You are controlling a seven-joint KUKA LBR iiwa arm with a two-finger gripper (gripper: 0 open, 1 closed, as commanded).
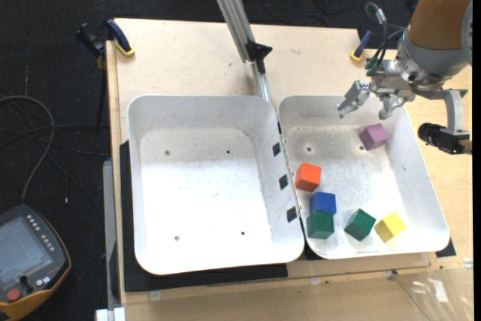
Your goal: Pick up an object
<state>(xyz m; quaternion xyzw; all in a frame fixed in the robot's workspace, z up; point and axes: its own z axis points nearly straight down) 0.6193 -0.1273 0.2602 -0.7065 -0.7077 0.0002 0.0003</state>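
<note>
Down at the near edge, the left bin (pixel 150 162) is sitting bare of blocks, and beside it the right bin (pixel 421 162) is carrying every block on offer. Above them the arm (pixel 440 11) is reaching in from three o'clock, its gripper (pixel 372 103) hanging over the right bin's far rim at about twelve o'clock, fingers spread apart and nothing showing between them.

Now the blocks: the orange cube (pixel 308 177) is lying at nine o'clock in that bin; the blue cube (pixel 323 202) is sitting just at its five o'clock, touching the dark green cube (pixel 320 225) below. A second green cube (pixel 360 224) is resting at six o'clock, with the yellow cube (pixel 390 227) just beside it. The purple cube (pixel 373 136) is waiting nearest the gripper, just at its six o'clock.

By my reckoning nothing is picked yet: the descent, the closing and the lift are all still ahead, and purple is looking the likeliest target
</note>
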